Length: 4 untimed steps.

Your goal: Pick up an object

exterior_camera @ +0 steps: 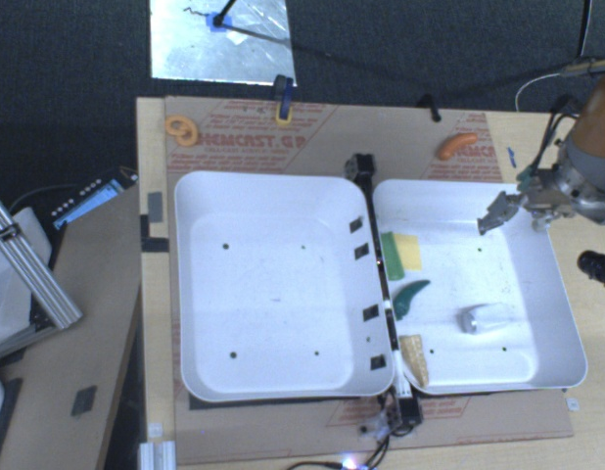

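The tabletop is carrying two white bins, and the left bin is lying just beside the right bin, which serves as landmark here; the grey arm is reaching over that bin's far right rim; its claw is hovering above the bin's upper floor, gripping nothing, though I cannot tell how wide it stands; a yellow-green block is lying by the bin's left wall; a silvery cylinder is resting near its middle; a dark green curved piece is lying between them.
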Motion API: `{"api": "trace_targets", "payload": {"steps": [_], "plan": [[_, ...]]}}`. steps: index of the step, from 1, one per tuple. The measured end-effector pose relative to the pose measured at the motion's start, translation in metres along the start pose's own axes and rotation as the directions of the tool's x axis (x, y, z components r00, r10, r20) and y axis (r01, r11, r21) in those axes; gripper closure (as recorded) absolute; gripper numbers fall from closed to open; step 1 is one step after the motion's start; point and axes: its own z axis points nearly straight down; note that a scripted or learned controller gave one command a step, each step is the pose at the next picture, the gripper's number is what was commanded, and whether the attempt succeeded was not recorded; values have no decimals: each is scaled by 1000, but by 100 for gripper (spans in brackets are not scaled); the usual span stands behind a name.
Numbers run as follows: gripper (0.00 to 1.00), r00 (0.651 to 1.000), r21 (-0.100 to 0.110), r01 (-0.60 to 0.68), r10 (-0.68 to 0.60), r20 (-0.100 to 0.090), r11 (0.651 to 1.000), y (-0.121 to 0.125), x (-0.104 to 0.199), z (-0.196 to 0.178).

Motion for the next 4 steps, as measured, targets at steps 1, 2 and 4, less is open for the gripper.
{"api": "trace_targets", "payload": {"steps": [1, 2, 4], "plan": [[100, 1000, -4, 3, -3, 0, 1000, 1, 0, -11], [100, 1000, -17, -2, 2, 8, 1000, 8, -34, -156], [100, 1000, 8, 4, -4, -4, 1000, -57, 17, -219]]}}
